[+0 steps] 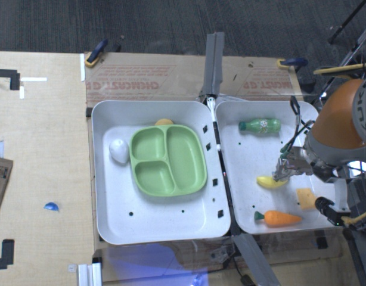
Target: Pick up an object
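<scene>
Yellow banana [271, 182], curved, lying under claw [282, 173]

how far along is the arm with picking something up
Done: the gripper is down in the right bin, right at the banana. In hand: nothing visibly lifted; the banana lies on the bin floor. Left: the grasp and lift. The bottle, carrot and green tray sit untouched.

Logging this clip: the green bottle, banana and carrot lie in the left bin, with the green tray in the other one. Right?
Wrong bin. The camera view shows the green bottle, banana and carrot in the right bin; the green tray sits in the left bin.
</scene>
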